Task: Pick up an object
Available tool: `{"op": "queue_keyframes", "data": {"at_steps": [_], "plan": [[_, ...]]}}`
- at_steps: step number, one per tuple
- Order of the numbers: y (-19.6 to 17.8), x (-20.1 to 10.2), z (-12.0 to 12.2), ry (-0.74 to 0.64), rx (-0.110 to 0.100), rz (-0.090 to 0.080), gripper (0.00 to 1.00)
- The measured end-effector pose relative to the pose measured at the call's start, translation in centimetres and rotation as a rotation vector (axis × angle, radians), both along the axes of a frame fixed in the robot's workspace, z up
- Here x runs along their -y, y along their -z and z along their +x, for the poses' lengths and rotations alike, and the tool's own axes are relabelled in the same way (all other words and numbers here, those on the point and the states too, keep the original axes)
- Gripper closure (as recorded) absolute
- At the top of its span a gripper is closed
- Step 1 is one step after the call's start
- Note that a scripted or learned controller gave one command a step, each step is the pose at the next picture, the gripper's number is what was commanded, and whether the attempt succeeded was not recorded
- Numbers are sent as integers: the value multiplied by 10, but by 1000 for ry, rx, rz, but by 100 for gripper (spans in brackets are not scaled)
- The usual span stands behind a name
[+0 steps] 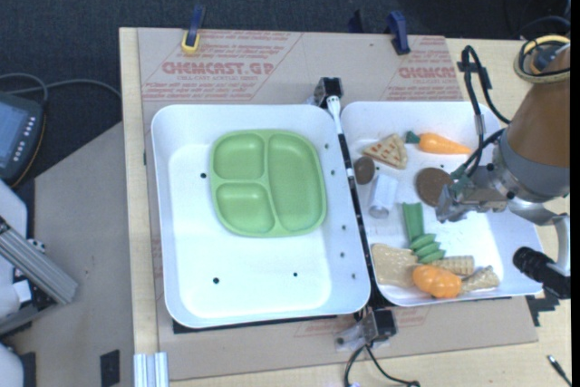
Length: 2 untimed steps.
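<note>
The right bin (507, 267) holds several toy foods. An orange carrot (441, 142) and a sandwich wedge (388, 150) lie at its far side. A brown disc (430, 186) and a clear cup (383, 192) lie mid-bin. Green pea pods (419, 231), a bread slice (392, 262), an orange fruit (436, 281) and a cracker (455, 266) sit toward the near side. My gripper (450, 206) hangs low over the middle of the right bin, just right of the brown disc and above the pea pods. I see nothing held in it.
The left bin (181, 222) holds a green divided plate (267, 182). A small brown oval piece (364, 169) lies by the divider between the bins. The arm's grey body (535, 159) covers the right bin's right side. Clamps (191, 30) grip the bench's far edge.
</note>
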<state>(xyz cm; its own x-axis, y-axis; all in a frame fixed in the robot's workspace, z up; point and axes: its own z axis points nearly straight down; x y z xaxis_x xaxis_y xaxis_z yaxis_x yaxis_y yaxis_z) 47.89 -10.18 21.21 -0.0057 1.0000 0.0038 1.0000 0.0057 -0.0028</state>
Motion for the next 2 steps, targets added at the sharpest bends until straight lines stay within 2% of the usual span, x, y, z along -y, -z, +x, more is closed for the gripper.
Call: {"op": "queue_keyframes", "data": {"at_steps": [1,2], "plan": [[-13,-56,3,-1,6,-2,100],[-18,-101,20,-1,6,-2,100]]}}
